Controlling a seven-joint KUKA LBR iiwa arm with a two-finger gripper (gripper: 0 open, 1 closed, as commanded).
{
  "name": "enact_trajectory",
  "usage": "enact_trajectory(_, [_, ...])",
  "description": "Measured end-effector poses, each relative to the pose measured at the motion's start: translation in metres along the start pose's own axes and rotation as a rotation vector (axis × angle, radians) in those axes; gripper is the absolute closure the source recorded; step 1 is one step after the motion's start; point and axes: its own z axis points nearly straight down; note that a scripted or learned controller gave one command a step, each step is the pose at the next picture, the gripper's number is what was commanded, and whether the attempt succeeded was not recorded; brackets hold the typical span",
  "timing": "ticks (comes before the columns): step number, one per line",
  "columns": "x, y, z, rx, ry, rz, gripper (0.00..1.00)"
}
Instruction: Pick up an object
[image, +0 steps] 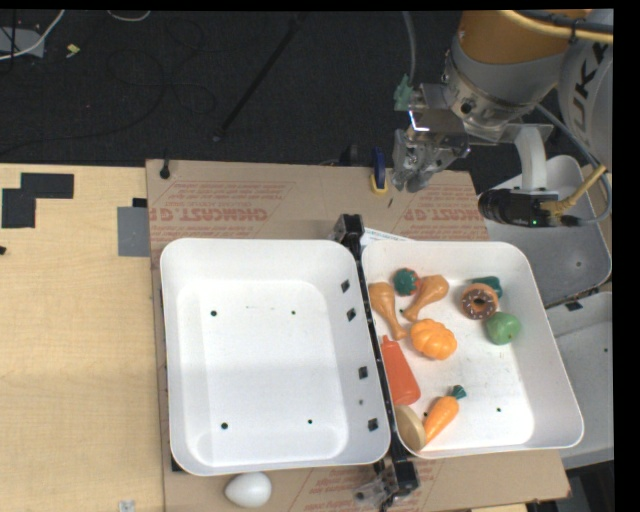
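The right bin (545, 330) holds several toy foods: an orange pumpkin (434, 339), two tan drumsticks (428, 292) (385, 303), a small dark green piece (404, 281), a brown donut (479, 300), a green ball (503, 327), a teal piece (488, 285), a red-orange slab (400, 372), a carrot (441, 413) and a tan piece (410, 428) at the front edge. My gripper (412, 178) hangs high behind the bins, above the cardboard, well apart from the objects. Nothing shows between its fingers.
The left bin (185, 300) lies beside the right one, joined by a black divider (360, 320). A white egg (247, 489) rests on the cardboard in front of the left bin. A wooden bench top stretches to the left.
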Motion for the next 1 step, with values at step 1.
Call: enact_trajectory(1, [0.0266, 0.0175, -0.1192, 0.004, -0.001, 0.002, 1.00])
